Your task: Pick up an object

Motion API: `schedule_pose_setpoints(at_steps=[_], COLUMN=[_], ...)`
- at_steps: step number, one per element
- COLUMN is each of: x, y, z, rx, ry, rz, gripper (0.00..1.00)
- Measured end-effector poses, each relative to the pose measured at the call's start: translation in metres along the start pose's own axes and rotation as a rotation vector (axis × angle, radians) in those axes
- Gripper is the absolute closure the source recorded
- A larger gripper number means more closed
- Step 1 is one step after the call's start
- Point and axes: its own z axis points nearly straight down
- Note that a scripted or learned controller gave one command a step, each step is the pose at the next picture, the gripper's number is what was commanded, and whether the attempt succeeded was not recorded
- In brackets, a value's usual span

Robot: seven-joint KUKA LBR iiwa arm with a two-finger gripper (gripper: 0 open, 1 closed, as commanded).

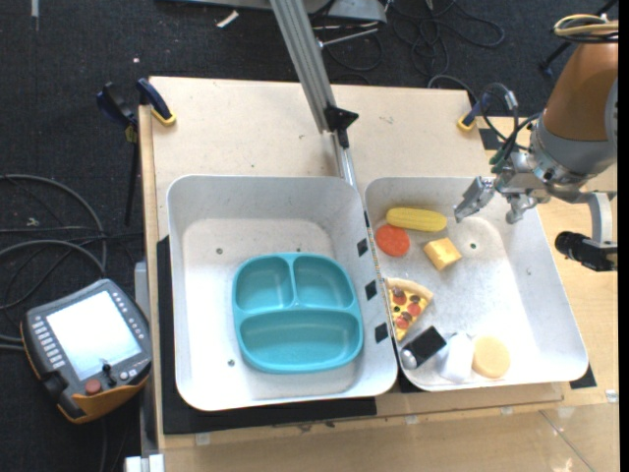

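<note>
Right, my gripper [490, 201] hangs open and empty over the right bin's [550, 283] far edge, clear to drop; the corn [416, 219] lies just beside it.

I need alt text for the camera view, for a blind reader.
The robot's open tool hovers over the right bin, which holds toy corn, tomato, cheese and pizza. The left bin holds a teal divided plate.
</note>
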Motion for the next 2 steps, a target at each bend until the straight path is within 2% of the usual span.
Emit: schedule_pose_setpoints(at_steps=[1,2], x=[0.0,-0.002], y=[0.0,0.004], z=[0.0,0.063], rx=[0.0,0.006], ry=[-0.001,0.0], rz=[-0.001,0.002], gripper=[0.0,0.0])
